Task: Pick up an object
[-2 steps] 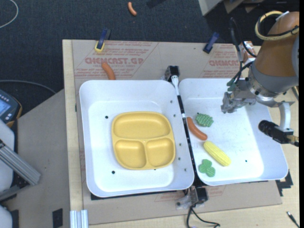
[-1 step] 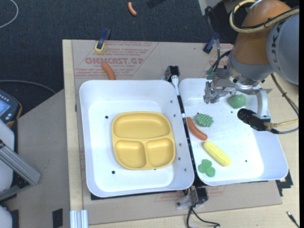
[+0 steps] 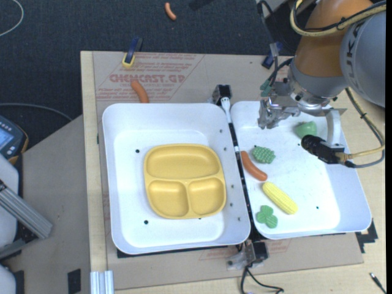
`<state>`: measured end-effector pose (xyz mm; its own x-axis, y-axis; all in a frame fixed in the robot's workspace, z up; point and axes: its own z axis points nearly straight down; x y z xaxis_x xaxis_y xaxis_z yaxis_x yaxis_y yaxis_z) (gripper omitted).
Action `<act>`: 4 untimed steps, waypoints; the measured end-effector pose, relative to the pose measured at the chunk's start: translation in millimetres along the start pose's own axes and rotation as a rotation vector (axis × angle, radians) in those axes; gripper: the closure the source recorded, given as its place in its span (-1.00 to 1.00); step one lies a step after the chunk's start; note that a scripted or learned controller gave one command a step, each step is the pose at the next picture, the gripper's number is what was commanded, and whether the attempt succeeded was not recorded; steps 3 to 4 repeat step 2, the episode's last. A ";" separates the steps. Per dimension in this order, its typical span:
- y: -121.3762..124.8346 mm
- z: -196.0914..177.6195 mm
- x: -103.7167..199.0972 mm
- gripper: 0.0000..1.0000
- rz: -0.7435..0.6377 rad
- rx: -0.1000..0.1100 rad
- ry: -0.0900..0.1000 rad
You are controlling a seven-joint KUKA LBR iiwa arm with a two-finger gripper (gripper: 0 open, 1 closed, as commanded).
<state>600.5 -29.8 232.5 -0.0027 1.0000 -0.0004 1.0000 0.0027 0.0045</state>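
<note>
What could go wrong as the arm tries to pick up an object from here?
1. The pincer hangs over bare bin floor, apart from the bumpy green toy, so it may close on nothing.
2. The orange sausage-shaped toy lies close beside that toy and against the bin's dividing wall, crowding any grasp.

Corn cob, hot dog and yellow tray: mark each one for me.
corn cob (image 3: 280,198), camera view, middle of the cob
hot dog (image 3: 253,166), camera view, middle of its length
yellow tray (image 3: 182,162), camera view, floor of the large top compartment

Grey arm with orange band reaching in from the right, wrist bent downward, gripper (image 3: 269,120) pointing down, nothing visibly between its fingers
</note>
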 end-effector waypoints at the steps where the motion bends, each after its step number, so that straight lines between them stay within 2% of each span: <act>1: 11.8 -1.0 2.2 1.00 0.001 0.001 0.000; 2: 3.5 18.4 4.1 1.00 0.003 0.009 0.001; 4: 3.5 18.4 4.1 1.00 0.003 0.009 0.001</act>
